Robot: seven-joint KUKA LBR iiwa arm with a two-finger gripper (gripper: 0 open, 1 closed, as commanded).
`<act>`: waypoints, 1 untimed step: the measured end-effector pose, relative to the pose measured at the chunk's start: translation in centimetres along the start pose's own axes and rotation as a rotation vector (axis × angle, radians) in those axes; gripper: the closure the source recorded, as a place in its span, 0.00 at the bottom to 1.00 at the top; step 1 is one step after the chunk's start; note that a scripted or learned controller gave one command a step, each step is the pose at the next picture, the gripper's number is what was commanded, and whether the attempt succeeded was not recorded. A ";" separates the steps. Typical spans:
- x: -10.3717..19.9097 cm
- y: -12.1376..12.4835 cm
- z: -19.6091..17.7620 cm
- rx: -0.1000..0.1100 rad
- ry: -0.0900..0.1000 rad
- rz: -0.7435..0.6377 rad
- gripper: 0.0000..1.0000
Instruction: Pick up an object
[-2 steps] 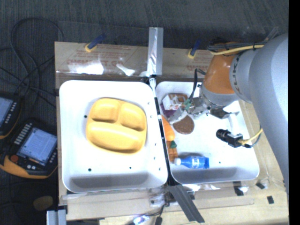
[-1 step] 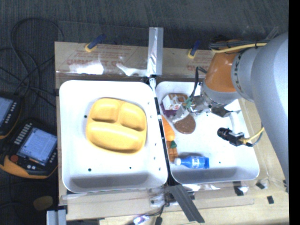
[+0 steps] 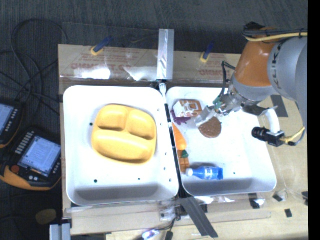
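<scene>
In the right bin (image 3: pixel 250 169) a brown round disc (image 3: pixel 211 129) lies near the middle. A brown and white packet (image 3: pixel 187 108) sits at the bin's back left. An orange carrot-like piece (image 3: pixel 179 138) lies along the left wall, and a blue bottle (image 3: pixel 206 173) lies on its side near the front. My gripper (image 3: pixel 210 115) reaches in from the upper right and hangs low between the packet and the disc, right at the disc's upper edge. Nothing shows as lifted.
The left bin (image 3: pixel 80 179) holds a large yellow divided tray (image 3: pixel 124 132). A small green and orange piece (image 3: pixel 185 156) sits by the divider between the bins. A black cable connector (image 3: pixel 267 134) hangs over the right bin's right side. Bare floor lies at the right bin's front right.
</scene>
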State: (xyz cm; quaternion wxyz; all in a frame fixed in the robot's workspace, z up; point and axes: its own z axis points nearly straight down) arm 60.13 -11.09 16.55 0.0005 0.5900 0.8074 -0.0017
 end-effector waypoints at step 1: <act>7.2 -2.5 -6.6 0.001 0.003 0.159 1.00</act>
